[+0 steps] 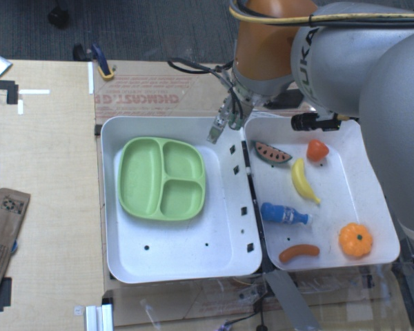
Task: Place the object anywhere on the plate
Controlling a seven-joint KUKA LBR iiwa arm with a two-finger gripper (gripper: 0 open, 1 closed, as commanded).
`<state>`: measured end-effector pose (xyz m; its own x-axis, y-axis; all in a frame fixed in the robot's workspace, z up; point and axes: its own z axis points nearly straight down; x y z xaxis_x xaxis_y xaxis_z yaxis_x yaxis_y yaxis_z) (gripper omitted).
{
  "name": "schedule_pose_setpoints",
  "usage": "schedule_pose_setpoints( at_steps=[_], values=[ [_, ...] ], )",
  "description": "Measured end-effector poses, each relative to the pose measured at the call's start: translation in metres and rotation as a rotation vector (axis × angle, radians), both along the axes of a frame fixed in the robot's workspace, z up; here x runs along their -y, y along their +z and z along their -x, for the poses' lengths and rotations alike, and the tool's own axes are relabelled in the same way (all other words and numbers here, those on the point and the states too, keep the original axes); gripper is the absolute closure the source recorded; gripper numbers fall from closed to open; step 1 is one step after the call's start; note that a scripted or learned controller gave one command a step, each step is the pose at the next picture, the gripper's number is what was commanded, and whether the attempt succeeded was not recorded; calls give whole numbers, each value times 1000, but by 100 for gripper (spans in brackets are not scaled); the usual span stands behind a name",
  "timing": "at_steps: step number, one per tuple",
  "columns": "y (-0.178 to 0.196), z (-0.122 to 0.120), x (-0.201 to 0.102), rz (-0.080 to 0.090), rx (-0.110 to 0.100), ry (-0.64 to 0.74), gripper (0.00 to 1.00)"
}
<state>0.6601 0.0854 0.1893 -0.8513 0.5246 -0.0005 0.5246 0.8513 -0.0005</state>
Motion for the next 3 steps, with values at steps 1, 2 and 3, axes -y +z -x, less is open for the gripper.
schedule_pose_setpoints(
  at_steps=[1, 2, 3],
  values=[
    [0, 11, 80, 0, -1, 85, 100],
    [0, 14, 16, 0, -1, 131, 100],
    [0, 14, 17, 0, -1, 130, 0]
  ],
)
